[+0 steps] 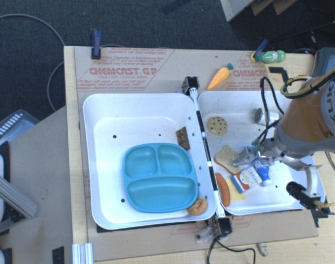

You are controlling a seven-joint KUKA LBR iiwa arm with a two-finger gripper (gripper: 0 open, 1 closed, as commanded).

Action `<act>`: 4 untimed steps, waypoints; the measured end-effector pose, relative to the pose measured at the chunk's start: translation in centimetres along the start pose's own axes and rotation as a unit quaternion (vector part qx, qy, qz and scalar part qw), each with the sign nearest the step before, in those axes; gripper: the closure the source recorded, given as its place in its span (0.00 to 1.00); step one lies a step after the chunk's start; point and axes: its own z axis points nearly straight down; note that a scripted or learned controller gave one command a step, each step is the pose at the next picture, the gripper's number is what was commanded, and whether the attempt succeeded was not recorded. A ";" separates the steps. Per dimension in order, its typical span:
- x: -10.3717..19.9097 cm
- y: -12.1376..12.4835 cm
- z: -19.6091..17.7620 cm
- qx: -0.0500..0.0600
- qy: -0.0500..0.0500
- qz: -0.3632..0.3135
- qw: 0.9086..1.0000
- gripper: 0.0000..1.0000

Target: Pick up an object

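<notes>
Two shallow white bins are set side by side on a cardboard-covered bench point(128, 70). The L bin point(101, 120) is occupied by a blue divided tray point(159, 177), w/ a small brown block point(182, 138) seen near the bin's R wall, just above the tray's upper R corner. A tan, doughnut-like piece point(198, 206) is seen touching the tray's lower R corner.

In the R bin point(233, 100) a round cookie w/ dark spots point(217, 126) is seen toward the upper L. A slice of toast point(226, 158) is laid below it, near the bin's middle. A red sausage point(223, 190) is placed along the L wall, lower part. A small red/white/blue carton point(250, 177) is seen lying just R of the toast, partly under the arm's end.

The arm point(305, 120) is reached in from the R over the R bin. The gripper point(254, 155) is positioned low, at the toast/carton area; open vs closed can't be told, and nothing is confirmed as grasped.

Outside the bins, a toy carrot point(218, 77) is laid on the cardboard above the R bin, and a green bottle-like item point(270, 55) is seen at the bench's far R corner. A blue clamp point(95, 43) is fixed at the bench's upper L edge.
</notes>
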 end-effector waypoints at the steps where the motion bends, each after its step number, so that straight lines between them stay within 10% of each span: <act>1: -6.3 2.2 -8.5 0.001 0.000 0.000 1.000 0.00; 2: -0.7 0.1 0.0 0.001 0.001 -0.001 1.000 0.00; 3: -0.7 0.2 -1.0 -0.001 0.001 -0.001 1.000 1.00; 4: 7.0 3.4 -9.8 0.001 0.001 -0.001 1.000 1.00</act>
